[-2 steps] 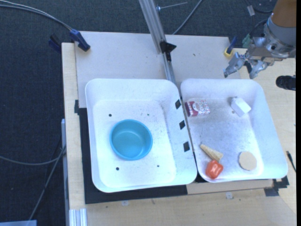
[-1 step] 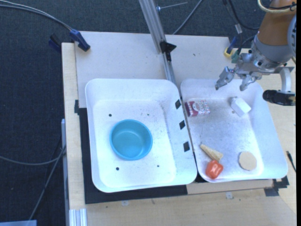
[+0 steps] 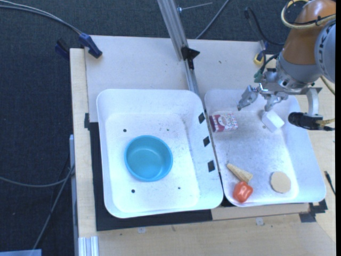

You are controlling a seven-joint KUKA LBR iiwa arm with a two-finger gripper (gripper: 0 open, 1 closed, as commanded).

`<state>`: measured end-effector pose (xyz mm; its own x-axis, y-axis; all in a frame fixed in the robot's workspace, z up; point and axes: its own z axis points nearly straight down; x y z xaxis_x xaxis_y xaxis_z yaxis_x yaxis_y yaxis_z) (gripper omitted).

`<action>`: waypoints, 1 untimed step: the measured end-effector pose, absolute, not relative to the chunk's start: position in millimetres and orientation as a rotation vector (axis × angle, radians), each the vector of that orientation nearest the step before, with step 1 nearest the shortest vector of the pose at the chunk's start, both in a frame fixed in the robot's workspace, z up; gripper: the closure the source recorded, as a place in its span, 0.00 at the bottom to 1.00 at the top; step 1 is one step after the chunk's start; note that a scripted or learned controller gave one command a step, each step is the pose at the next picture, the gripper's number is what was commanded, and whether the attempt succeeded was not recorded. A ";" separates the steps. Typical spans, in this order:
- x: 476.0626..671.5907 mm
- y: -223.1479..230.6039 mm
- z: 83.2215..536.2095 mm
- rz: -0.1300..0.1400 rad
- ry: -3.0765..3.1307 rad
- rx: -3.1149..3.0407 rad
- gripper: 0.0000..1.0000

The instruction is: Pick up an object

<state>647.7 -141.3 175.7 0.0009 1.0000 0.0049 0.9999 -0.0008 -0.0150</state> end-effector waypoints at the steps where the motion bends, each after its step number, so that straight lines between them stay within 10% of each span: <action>1: 639.2 -148.3 120.7 0.012 -2.209 -2.214 0.00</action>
